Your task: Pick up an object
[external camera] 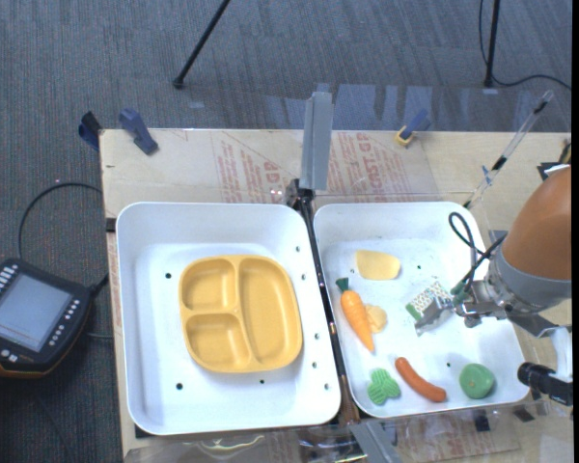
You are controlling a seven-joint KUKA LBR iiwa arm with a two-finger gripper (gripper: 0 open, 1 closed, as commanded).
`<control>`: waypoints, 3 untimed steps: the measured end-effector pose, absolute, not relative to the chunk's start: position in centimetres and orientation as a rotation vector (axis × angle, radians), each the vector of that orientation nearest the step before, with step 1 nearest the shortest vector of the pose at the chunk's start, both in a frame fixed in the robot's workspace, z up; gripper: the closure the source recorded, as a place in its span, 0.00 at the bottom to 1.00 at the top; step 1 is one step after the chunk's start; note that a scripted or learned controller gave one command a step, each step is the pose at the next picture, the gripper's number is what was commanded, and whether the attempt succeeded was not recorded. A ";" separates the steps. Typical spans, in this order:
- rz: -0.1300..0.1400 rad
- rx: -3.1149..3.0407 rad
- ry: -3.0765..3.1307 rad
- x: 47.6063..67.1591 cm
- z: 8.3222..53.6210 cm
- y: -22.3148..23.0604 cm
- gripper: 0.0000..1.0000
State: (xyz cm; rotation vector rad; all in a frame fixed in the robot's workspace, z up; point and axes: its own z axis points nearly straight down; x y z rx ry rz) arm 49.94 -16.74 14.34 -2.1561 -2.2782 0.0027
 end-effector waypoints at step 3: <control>-0.004 -2.187 -2.256 47.7 21.7 -5.6 1.00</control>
